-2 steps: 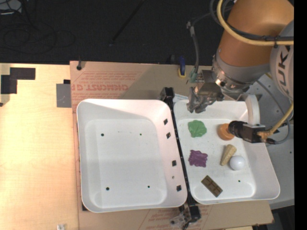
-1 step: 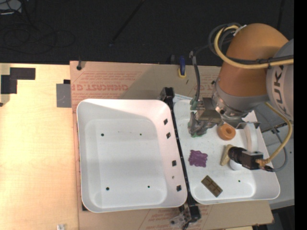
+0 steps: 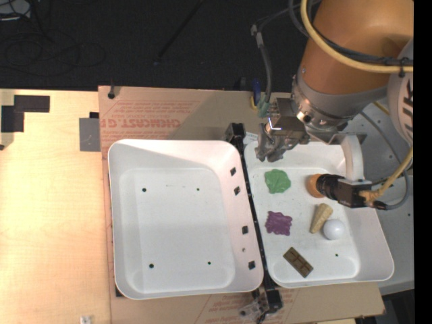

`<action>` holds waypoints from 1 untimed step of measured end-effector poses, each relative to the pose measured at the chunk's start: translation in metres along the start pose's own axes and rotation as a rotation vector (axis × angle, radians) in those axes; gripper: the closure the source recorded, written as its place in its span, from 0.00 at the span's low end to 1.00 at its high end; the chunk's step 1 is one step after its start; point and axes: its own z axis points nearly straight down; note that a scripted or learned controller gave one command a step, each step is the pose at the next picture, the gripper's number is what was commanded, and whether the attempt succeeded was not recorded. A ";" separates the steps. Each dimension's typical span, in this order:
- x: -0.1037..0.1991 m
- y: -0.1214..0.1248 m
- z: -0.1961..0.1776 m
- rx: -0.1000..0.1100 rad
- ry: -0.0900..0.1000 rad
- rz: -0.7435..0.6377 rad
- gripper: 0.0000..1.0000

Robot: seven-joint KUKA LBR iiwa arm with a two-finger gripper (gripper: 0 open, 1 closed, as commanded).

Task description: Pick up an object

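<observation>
Green lump (image 3: 277, 181) near pincer (image 3: 271, 155); purple lump (image 3: 278, 223), cone (image 3: 321, 217), white ball (image 3: 333, 229), brown bar (image 3: 297, 262) beyond; cannot tell pincer state

Bulky grey arm (image 3: 331, 106) with a broad orange band (image 3: 358, 32), a looping yellow cable (image 3: 307, 19), and a dark metal gripper (image 3: 268, 154).

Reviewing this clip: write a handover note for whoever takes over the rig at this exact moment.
Gripper: over the right white bin's far left corner, just beyond the green lumpy piece; open or shut unclear.
Also lying in that bin: purple lumpy piece, tan cone, white ball, brown flat bar, orange round piece.
Done: nothing lifted.
Left: grasp one and raise it.
</observation>
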 end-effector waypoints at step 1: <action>-0.060 -0.050 0.087 0.020 -0.004 0.013 1.00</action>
